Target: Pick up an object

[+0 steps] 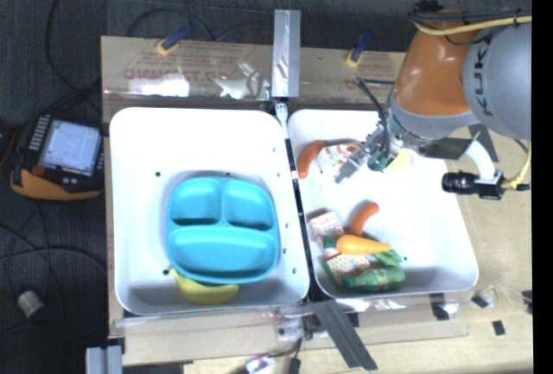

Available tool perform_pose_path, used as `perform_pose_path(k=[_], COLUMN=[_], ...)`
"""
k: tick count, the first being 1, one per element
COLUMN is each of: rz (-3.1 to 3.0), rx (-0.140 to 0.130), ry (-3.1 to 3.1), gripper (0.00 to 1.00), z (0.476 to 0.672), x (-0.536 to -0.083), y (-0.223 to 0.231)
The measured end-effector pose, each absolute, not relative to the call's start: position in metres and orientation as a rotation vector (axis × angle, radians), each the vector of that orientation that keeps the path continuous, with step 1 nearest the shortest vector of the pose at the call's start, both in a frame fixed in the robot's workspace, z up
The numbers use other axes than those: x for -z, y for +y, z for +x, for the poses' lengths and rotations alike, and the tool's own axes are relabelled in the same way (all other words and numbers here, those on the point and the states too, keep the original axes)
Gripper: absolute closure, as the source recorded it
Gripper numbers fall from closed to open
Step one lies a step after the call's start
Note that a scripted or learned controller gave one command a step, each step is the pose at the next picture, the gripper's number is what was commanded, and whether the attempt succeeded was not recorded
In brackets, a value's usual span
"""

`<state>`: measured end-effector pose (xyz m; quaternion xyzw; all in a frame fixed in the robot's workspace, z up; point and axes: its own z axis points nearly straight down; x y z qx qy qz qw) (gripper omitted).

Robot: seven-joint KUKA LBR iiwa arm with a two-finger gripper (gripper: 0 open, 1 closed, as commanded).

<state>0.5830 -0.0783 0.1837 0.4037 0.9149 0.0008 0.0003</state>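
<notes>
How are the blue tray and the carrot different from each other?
The blue tray lies in the left bin; the carrot lies in the right bin. The tray is far bigger than the carrot. The tray covers a yellow thing; the carrot rests on top of a small pile. Both lie flat.

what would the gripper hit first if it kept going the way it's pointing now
The gripper points down and toward the left of the view, at the pale packet beside the orange sausage-shaped toy in the right bin. It would probably meet the packet first, though depth is hard to judge.
</notes>
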Motion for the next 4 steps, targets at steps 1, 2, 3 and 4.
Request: perform_pose_path(k=[1,2,3,4], rz=[1.268,1.499,1.538,1.311], rx=[-0.002,0.001,0.002,0.002], ry=[2.874,2.76,2.737,2.855], gripper=[0.0,0.0,0.0,0.0], z=[0.583,0.639,0.661,0.598], x=[-0.184,-0.186,-0.193,-0.133], y=[-0.078,-0.096,-0.151,-0.137])
